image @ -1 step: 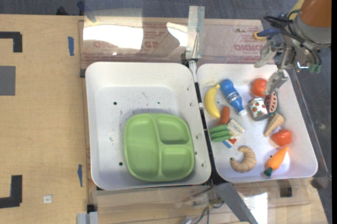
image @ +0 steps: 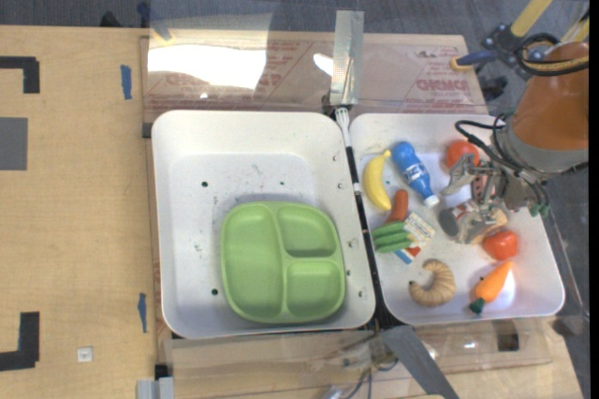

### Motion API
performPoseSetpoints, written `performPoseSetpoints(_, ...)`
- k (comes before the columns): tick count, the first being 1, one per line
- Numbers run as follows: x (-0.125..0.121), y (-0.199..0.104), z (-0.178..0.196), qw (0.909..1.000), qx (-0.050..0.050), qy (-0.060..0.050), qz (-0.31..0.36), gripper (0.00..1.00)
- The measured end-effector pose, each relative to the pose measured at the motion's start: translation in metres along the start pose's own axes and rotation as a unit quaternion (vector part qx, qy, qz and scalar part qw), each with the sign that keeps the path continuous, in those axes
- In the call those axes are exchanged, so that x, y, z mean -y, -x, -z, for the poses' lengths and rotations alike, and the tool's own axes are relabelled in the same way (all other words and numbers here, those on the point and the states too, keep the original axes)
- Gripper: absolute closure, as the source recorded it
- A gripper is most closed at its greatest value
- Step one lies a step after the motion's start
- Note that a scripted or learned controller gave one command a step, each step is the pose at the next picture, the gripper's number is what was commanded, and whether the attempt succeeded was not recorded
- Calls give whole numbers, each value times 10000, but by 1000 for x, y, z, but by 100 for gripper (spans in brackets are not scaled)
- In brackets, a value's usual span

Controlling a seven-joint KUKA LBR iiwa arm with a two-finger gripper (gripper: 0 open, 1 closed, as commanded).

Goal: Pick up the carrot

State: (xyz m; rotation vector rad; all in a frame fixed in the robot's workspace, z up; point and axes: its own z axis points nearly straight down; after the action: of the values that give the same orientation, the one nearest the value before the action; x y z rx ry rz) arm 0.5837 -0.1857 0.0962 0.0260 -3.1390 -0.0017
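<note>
The gripper (image: 477, 210) hangs low in the right bin (image: 552, 294), its grip state unclear. The carrot (image: 493, 283) lies near the bin's front corner, apart from it.

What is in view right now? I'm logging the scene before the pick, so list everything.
shallow white plastic bins: 2, white, side by side on bench
green divided plate: 1, green, left bin
yellow toy banana: 1, yellow, right bin, near divider
blue plastic bottle: 1, blue with white cap, right bin
tan toy croissant: 1, tan, right bin front
orange toy carrot: 1, orange, green top, right bin front corner
red toy tomato: 1, red, above carrot
tool: 1, metallic, above right bin
</note>
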Motion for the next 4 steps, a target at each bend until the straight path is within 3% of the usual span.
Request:
performPoseSetpoints(1,-6,-72,-4,9861,140,-30,1652,0)
performPoseSetpoints(2,25,-86,-7,9597,117,13,2807,0)
performPoseSetpoints(3,-13,29,-7,9592,79,-14,2826,0)
performPoseSetpoints(4,-25,-31,-6,9348,65,-37,3551,0)
